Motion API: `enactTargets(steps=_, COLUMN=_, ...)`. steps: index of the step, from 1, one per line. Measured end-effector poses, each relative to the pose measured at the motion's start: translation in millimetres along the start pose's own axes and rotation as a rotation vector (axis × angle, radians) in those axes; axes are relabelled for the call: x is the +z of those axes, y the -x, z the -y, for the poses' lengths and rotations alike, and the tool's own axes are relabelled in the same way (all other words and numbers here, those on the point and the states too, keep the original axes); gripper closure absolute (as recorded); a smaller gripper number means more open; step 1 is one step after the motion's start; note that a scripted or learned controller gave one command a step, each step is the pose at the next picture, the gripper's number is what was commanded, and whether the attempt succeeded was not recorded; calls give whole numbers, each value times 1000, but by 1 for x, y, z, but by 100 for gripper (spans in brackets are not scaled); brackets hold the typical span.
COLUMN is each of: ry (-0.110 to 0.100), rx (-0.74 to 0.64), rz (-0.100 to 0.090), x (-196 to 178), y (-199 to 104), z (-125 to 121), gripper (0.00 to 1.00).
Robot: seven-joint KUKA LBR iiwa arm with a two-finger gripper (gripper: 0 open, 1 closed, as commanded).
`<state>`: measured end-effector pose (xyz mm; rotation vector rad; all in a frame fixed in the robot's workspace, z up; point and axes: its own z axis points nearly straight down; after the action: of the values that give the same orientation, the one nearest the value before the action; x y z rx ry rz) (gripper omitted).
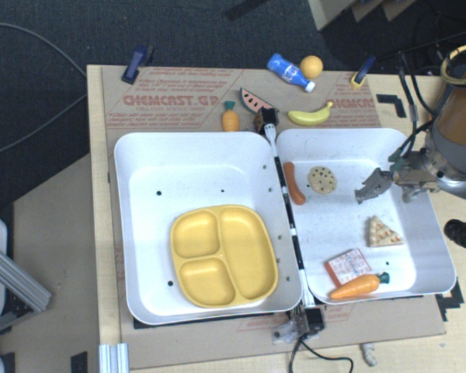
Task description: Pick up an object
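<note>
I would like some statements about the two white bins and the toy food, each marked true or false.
1. The yellow plastic tray with three compartments lies in the left white bin. True.
2. The round brown cookie lies on the yellow tray. False: it lies in the right white bin, near the red sausage.
3. The yellow toy banana lies outside both bins, on the board behind them. True.
4. The gripper holds the orange carrot. False: the carrot lies at the right bin's front edge, apart from the gripper.
5. The triangular pizza slice lies in the left bin. False: it is in the right bin.
</note>
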<state>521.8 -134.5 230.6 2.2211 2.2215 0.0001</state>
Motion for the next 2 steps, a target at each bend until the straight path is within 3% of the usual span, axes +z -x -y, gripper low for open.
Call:
enactTargets(steps=1, ry=1, rx=-1, rz=-1, x=146, y=-42, z=-21, gripper=0)
enactTargets(steps=2, ry=2, rx=2, rz=2, x=113, y=29, z=-69, gripper=0)
